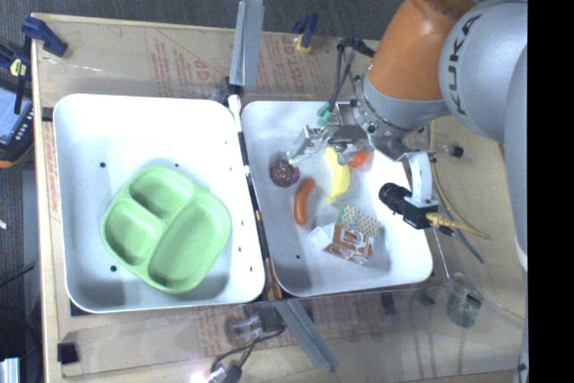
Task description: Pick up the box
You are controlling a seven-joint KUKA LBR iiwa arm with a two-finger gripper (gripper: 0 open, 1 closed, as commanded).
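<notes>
Right bin: small patterned orange-and-white cardboard box [354, 235], lying flat, lower centre of frame.
I cannot tell the gripper's [334, 139] state; arm overhangs it.

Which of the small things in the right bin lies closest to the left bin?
The dark purple round fruit. It sits near the right bin's left wall, while the orange sausage, yellow banana and patterned box lie further right.

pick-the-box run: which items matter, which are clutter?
Job:
box, right bin
gripper, above the bin's far end

Clutter:
banana
orange sausage
dark round fruit
green divided plate, left bin
</notes>
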